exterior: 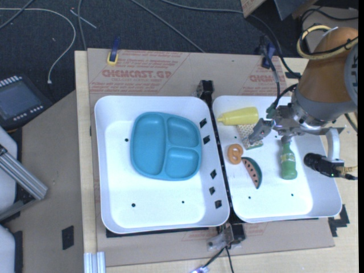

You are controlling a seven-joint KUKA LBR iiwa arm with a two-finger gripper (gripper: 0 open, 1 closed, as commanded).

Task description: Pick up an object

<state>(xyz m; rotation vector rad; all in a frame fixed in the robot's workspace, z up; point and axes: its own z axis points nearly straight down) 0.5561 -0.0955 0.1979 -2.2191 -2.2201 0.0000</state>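
**K:** Status check: approach step, nothing lifted yet. Pincer (257, 135) hangs low over the right bin (296, 206), and I see no object between its fingers.

**M:** Finger state?

**K:** Cannot tell. It looks like two grey fingers angled down-left, but the tips blur into the bin floor.

**M:** Candidates?

**K:** Yellow bottle-shaped item (239, 116) sits just above the pincer, toward the bin's far wall. Small speckled piece (245, 131) lies just beside the tips, possibly touching. Orange ring (235, 153) is near, below-left. Watermelon slice (252, 172) is below, a bit further off. Green bottle (288, 159) lies to the pincer's right, under the wrist.

**M:** Arm pose?

**K:** Arm reaches in from the right, orange band (330, 58) above the grey wrist (318, 110), tool tilted toward the divider between bins.

**M:** Next move?

**K:** My guess: settle on the nearest item, centre the fingers either side, drop, close, lift. Clutter is tight there, so a nudge of the yellow item is a risk.

**M:** Left bin?

**K:** Blue sectioned plate (166, 145), well apart from the pincer.
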